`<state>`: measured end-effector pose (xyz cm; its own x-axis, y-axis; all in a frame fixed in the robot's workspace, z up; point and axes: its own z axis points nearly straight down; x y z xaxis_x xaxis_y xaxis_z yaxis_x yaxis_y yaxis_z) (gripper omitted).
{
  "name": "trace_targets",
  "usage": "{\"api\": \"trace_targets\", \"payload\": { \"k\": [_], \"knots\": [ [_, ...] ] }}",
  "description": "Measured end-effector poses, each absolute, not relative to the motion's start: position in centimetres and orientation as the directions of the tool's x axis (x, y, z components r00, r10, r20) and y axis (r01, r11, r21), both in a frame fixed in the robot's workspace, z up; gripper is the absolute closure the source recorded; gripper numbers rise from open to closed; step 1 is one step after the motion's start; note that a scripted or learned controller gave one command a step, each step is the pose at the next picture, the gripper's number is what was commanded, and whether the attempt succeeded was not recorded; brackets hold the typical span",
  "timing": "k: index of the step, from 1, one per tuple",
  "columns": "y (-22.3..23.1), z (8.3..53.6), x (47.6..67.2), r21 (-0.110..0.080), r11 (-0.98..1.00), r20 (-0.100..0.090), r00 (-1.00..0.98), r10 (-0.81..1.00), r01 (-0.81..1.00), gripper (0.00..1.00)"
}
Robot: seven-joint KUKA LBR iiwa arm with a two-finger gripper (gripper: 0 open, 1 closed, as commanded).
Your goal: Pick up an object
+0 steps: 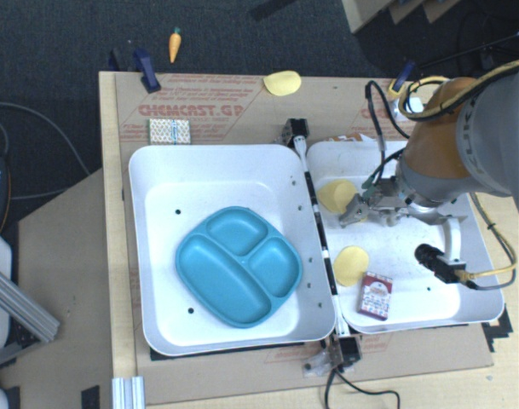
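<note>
The pincer [354,211] sits low in the right bin [464,309], near its left wall; whether it is open or closed cannot be determined. Just beside it lies a yellow disc [334,195], probably light, smooth and slippery: grasp across its edges. A second yellow disc [350,265] and a small red box [375,296], stiff and easier to grasp across its flat sides, lie toward the near edge. The arm [476,139] hides the bin's far right corner.

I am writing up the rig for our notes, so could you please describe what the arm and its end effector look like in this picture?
The arm is a thick, rounded grey body with a broad orange band above the wrist. Black cables loop along it. The end effector is a small grey metal assembly with thin fingers.
</note>
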<state>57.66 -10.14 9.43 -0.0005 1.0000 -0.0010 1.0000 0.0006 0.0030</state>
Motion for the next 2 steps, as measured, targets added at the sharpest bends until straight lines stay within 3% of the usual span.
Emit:
{"api": "trace_targets", "payload": {
  "k": [1, 2],
  "knots": [
    [-9.2, 10.0, 63.5, 0.001, 0.002, -0.001, -0.002, 1.0, 1.0, 0.0],
    [-9.3, 8.5, 63.8, 0.0, 0.002, -0.001, -0.002, 1.0, 1.0, 0.0]
  ]
}}
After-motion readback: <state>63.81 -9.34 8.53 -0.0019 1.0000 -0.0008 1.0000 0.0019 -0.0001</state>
